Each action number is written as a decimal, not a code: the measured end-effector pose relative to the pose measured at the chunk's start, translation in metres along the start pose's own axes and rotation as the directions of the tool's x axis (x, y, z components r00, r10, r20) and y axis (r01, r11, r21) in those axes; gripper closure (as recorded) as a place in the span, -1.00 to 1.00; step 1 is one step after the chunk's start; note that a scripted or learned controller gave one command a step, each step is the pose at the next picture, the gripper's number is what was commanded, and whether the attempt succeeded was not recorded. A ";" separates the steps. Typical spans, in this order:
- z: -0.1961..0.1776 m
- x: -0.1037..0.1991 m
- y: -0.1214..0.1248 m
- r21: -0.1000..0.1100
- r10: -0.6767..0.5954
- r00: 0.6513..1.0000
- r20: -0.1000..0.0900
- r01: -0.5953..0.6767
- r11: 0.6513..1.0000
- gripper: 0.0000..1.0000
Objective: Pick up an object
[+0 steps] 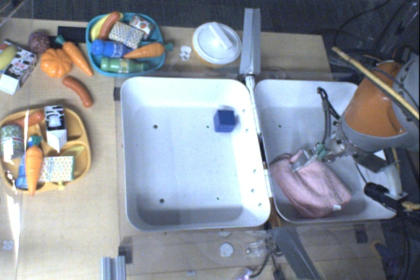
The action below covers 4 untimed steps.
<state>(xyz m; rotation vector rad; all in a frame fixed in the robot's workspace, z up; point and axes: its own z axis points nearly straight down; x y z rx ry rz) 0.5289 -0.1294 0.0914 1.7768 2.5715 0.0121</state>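
The arm is reaching in over the right bin (289, 101) from the desk's right edge, and the gripper (319, 153) is sitting right at the upper edge of the pink cloth (310, 187), which is lying bunched in that bin's near half, spreading toward its near-left corner. Whether the gripper is wide or narrow, I cannot tell: it is small and dark against the folds, and nothing is clearly showing between its tips, so I am not calling this a hold. Over in the left bin (164, 167), a small blue cube (225, 120) is resting alone near the far-right corner, well apart from the arm. The cloth is looking soft, light and floppy, so it is likely going to sag and drape once lifted; a raised fold or ridge is offering the best bite, since a flat patch may simply slide out. The cube, by contrast, is looking stiff and light, best pinched across two opposite flat faces.
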 end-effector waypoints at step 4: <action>0.001 0.004 0.044 0.003 0.214 0.977 -0.002 -0.214 0.977 -1.00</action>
